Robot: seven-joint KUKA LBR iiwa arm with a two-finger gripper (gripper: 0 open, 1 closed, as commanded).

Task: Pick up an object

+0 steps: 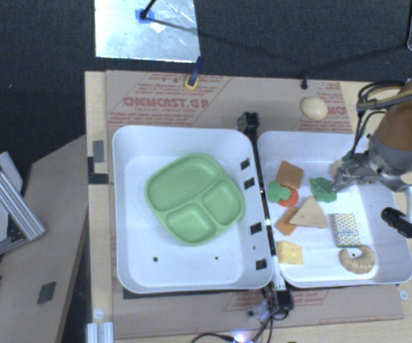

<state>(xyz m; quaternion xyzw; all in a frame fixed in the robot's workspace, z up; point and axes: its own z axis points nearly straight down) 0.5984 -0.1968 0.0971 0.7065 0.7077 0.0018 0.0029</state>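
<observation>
Camera view: the counter (156,91) carries two white bins. The left bin (134,156) holds a green divided plate (194,198); the right bin (392,263) holds the small food pieces. The arm (403,127) reaches in from the right, its gripper (340,179) low over the right bin; whether it is clenched or released, I cannot tell. A green leafy piece (322,189) lies touching or just beside the tip, on the side toward the left bin, making it the likeliest pick. The cheese wedge (309,214) sits nearer the camera.
</observation>
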